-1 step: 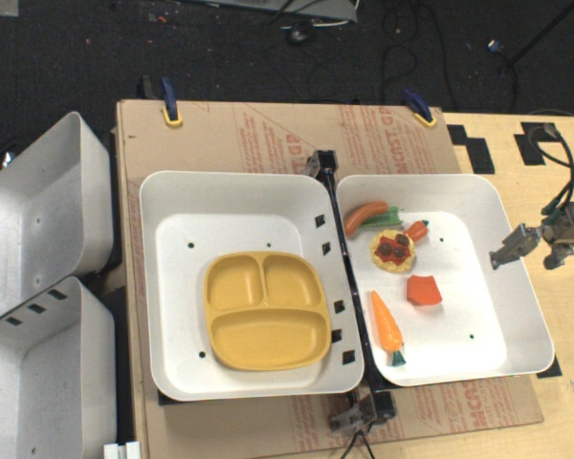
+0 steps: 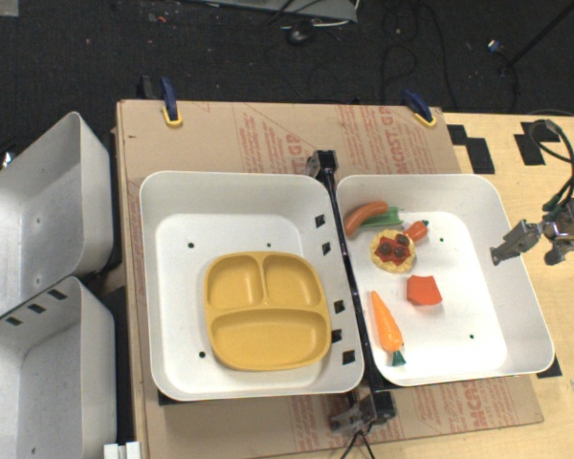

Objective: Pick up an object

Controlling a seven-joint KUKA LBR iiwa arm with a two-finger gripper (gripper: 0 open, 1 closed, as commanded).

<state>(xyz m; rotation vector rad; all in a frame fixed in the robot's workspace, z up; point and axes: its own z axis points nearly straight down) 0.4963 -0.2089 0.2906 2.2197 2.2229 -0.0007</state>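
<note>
The right bin [image 2: 478, 194] holds several toy foods. An orange sausage with a green piece [image 2: 368, 215] lies at its far left. Below it sit a small tart topped with red berries [image 2: 393, 251] and a little red pepper [image 2: 418, 229]. A red-orange block [image 2: 424, 291] lies near the middle, and a carrot [image 2: 387, 323] rests along the left wall. My gripper [image 2: 531, 242] hovers over the bin's right rim, apart from all the foods, with nothing seen in it.
The left bin [image 2: 172, 256] carries a yellow divided plate [image 2: 266, 309]. A black divider [image 2: 342, 256] runs between the bins. Two more white bins [image 2: 38, 218] stand off the bench at the left. Cables [image 2: 555, 161] trail at the right edge.
</note>
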